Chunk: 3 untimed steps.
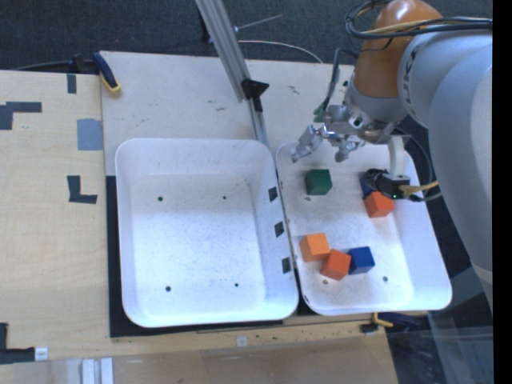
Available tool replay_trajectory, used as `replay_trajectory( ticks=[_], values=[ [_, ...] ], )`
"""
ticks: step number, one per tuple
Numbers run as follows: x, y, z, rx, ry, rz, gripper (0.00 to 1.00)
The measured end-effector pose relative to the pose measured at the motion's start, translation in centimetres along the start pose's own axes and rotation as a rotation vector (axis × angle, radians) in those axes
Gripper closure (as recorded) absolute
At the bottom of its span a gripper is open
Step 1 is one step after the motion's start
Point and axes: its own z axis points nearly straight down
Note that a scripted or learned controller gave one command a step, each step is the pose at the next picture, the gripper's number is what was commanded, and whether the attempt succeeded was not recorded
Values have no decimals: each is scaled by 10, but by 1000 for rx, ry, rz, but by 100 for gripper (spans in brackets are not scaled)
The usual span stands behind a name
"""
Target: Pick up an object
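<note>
Five blocks in right bin [424, 286] — green cube [318, 182] nearest its far edge. End effector [326, 144] hovers above cube, fingers spread, holding nothing. Risk — descent off-centre, finger lands on cube top, knocks it aside.

The arm [448, 78] is a bulky, smooth grey casing with an orange band [388, 42] above the wrist. Thin black cables [376, 14] loop over that band. Below it sits the small metal gripper [324, 146], silver-grey.
</note>
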Motion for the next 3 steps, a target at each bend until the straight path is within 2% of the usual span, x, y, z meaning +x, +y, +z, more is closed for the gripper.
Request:
replay_trajectory(
  ticks=[1, 2, 3],
  values=[
    [-51, 24, 85, 15, -4, 8, 0],
    [-42, 7, 106, 9, -3, 5, 0],
    [-42, 6, 96, 10, -4, 4, 100]
  ],
)
